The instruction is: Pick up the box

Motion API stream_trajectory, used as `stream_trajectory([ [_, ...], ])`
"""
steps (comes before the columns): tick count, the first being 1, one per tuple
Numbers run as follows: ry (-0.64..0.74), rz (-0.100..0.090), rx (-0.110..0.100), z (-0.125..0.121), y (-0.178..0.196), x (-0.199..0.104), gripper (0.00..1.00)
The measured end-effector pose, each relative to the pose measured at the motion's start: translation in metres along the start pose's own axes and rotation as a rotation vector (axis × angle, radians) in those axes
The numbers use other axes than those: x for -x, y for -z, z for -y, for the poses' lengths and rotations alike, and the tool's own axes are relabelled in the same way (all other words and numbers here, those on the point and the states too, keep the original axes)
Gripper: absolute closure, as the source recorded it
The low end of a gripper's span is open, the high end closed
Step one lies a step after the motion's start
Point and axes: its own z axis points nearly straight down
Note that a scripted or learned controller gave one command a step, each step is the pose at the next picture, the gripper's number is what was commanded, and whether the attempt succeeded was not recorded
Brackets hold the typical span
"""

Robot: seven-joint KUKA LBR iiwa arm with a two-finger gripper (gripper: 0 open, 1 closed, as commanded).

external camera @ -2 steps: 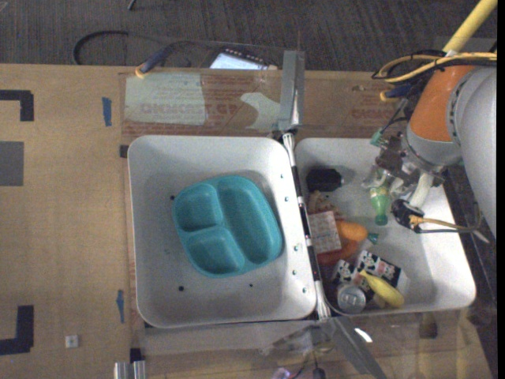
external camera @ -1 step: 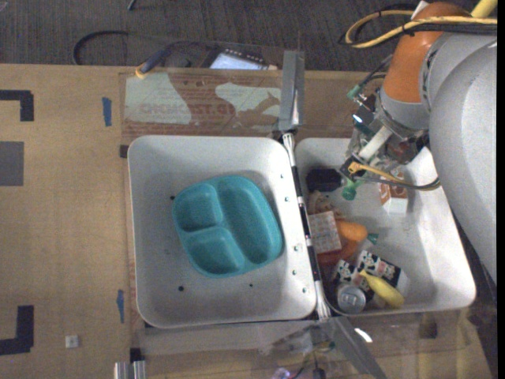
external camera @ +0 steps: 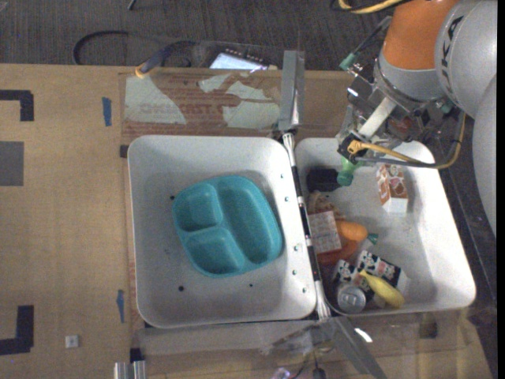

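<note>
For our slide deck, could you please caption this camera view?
Gripper poised over the right bin near a small box; teal tray in the left bin.

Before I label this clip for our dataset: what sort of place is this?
Likely a robotics lab pick-and-place bench: a robot arm over two white bins, tape markers, loose cables on the floor.

- Bench (external camera: 63, 235): tan board surface carrying black corner marks and short strips of blue tape
- Left bin (external camera: 150, 290): shallow, white, resting directly on the bench
- Right bin (external camera: 450, 267): shallow, white, set just beside the left bin, their inner rims touching
- Clear plastic sheet (external camera: 213, 101): lies flat on the bench behind the left bin
</note>
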Motion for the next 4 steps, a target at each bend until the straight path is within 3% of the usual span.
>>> stream_trajectory([
  [1, 0.103, 0.000, 0.001, 0.022, 0.051, -0.087, 1.00],
  [2, 0.208, -0.001, 0.002, 0.030, 0.094, -0.087, 1.00],
  [3, -0.001, 0.003, -0.004, 0.106, -0.044, -0.184, 1.00],
  [4, -0.016, -0.003, 0.000, 0.126, -0.020, -0.194, 1.00],
])
